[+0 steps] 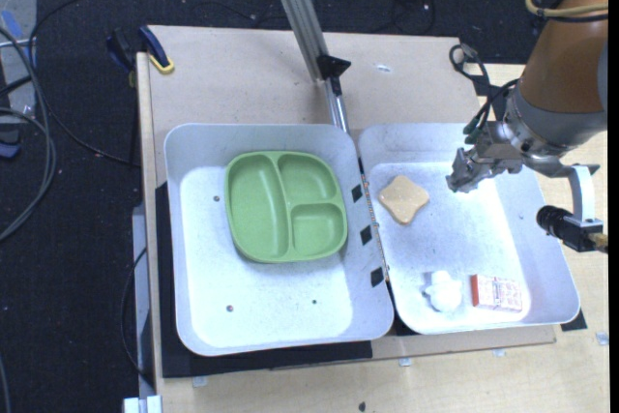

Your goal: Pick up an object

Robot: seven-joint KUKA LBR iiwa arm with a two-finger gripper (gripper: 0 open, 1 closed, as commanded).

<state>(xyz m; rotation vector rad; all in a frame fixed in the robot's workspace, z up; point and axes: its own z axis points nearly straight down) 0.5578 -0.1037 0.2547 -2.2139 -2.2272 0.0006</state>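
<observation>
Two shallow white bins side by side on a pale wooden bench (251,63). Left white bin (193,305): matte, speckled floor, rounded corners, a few small dark dots on the floor. Right white bin (542,256): same make, same speckled finish. Black clips sit along the seam between the two.

Left bin count: one item, a green plastic divided plate (287,206), rounded-square, smooth and glossy, three compartments (one long on the left, two smaller on the right). It lies flat toward the bin's upper middle.

Right bin count: three items. One tan bread-slice-shaped piece (402,198), flat, soft-looking matte surface, near the bin's left wall in the upper half. One small white lumpy object (443,291), rounded and crumpled-looking, material unclear, near the front edge. One small red-and-white rectangular box (497,293), flat, printed cardboard look, just right of the white lump, apart from it.

One arm: grey with an orange upper segment (571,53), entering from the right. Its dark two-finger gripper (466,177) is over the right bin's upper area, to the right of the bread piece and apart from it, well away from the lump and box. Finger spacing cannot be told from this angle; nothing is visibly between the fingers.

One grey metal pole (300,5) crosses the bench diagonally from the top. Dark carpet with cables around the bench.
</observation>
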